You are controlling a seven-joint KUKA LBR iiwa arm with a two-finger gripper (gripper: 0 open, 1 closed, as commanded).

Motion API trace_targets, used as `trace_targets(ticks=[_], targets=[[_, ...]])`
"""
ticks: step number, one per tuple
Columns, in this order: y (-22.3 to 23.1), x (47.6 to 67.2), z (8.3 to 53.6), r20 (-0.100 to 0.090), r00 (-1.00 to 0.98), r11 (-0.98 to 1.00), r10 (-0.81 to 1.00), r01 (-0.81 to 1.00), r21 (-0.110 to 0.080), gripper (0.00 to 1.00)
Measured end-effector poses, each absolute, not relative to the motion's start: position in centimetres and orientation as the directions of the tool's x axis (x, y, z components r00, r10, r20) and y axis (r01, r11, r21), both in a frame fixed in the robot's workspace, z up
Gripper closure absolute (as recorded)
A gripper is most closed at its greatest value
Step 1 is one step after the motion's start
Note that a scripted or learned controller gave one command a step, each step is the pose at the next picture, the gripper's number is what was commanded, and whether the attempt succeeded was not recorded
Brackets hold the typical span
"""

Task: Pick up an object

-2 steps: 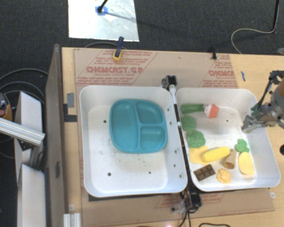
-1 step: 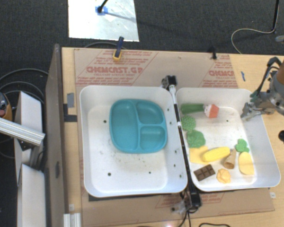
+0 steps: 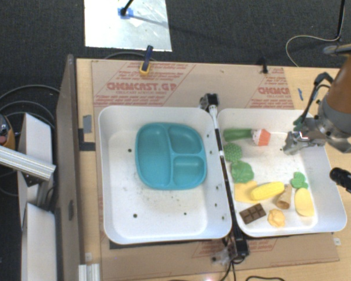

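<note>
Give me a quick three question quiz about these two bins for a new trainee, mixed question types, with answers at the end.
1. True or false: the teal divided plate lies in the right bin.
2. Which item lies nearest the front edge of the right bin? A) the brown chocolate bar B) the green cucumber C) the orange and white block
3. Fill in: the gripper is over the ____ bin.

Key: 1. False, it lies in the left bin. 2. A. 3. Right.
</note>
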State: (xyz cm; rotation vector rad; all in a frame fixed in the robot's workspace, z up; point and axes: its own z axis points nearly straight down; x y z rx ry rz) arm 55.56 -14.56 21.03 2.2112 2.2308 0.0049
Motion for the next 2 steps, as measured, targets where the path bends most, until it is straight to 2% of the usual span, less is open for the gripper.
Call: trace_targets(ticks=[1, 2], targets=[[-21.0, 56.2, 19.9, -0.004, 0.003, -0.003, 1.000, 1.000, 0.003, 1.00], [-14.4, 54.5, 21.4, 0.002, -0.009, 0.009, 1.000, 1.000, 0.002, 1.00]])
